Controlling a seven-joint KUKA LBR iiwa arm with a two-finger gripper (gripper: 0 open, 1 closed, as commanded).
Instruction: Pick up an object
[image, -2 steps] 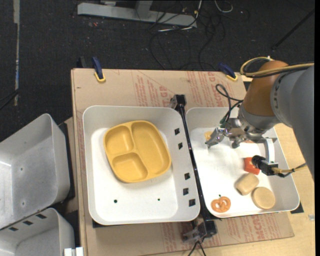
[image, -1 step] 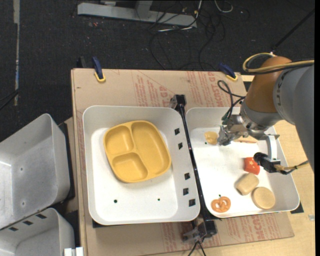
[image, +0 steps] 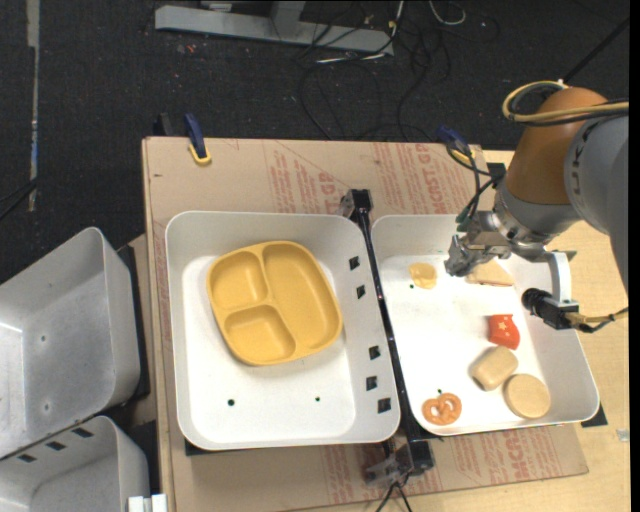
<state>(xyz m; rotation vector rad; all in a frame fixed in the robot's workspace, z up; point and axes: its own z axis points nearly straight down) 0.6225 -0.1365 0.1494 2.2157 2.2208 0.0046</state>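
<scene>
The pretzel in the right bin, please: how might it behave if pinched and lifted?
The pretzel lies flat, so it probably won't roll. Its thin loops and holes leave little to pinch, so it may slip. It looks small and probably light.

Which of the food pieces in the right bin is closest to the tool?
The tan wedge, touching the tool on its right; the round yellow piece lies slightly farther left.

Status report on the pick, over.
Gripper low in right bin, fingers unclear. Nothing seen held. Pale wedge beside it, yellow round piece to its left. Nothing blocking.
</scene>
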